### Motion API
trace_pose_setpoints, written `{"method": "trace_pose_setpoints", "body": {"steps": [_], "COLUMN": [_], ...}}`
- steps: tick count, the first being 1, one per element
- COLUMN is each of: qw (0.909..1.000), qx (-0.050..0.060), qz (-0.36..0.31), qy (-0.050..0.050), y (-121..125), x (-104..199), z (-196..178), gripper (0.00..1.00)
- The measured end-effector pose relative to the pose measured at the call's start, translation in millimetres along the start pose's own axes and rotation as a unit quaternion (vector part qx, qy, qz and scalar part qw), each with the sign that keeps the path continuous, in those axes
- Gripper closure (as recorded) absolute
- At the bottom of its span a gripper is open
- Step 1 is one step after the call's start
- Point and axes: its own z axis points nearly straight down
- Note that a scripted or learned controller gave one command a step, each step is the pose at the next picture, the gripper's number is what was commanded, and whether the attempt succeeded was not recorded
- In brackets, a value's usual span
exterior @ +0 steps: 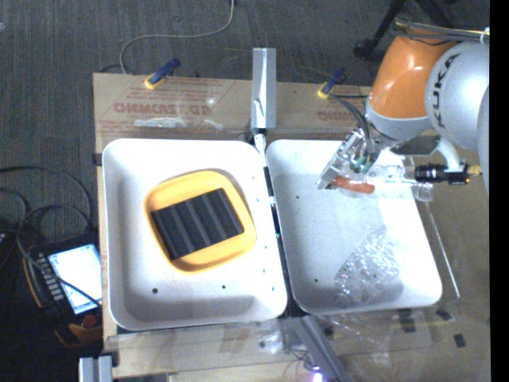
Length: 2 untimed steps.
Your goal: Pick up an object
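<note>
A yellow rounded block with a black ribbed top (pixel 200 220) lies in the left bin (pixel 127 165). In the right bin (pixel 413 285), a small red-orange stick-like object (pixel 355 185) lies near the far edge. A crumpled clear plastic piece (pixel 367 265) sits toward the near right. My gripper (pixel 340 168) hangs low over the far part of the right bin, right beside the red-orange object and just to its upper left. I cannot tell whether it touches that object.
A metal divider post (pixel 263 86) stands at the back between the bins. Blue and yellow clamps (pixel 162 72) hold the cardboard backing. The arm's orange band (pixel 406 70) looms over the right bin's far right corner. Cables and a device (pixel 67 273) lie on the floor at left.
</note>
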Motion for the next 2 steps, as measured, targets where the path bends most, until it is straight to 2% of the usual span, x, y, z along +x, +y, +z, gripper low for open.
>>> {"method": "trace_pose_setpoints", "body": {"steps": [1, 2], "qw": [0.9961, 0.9882], "qx": [0.001, 0.001], "qz": [-0.088, -0.153], "qy": [0.001, -0.001], "y": [37.0, 17.9], "x": [49.3, 13.0], "z": [-25.7, -45.7], "gripper": [1.00, 1.00]}}
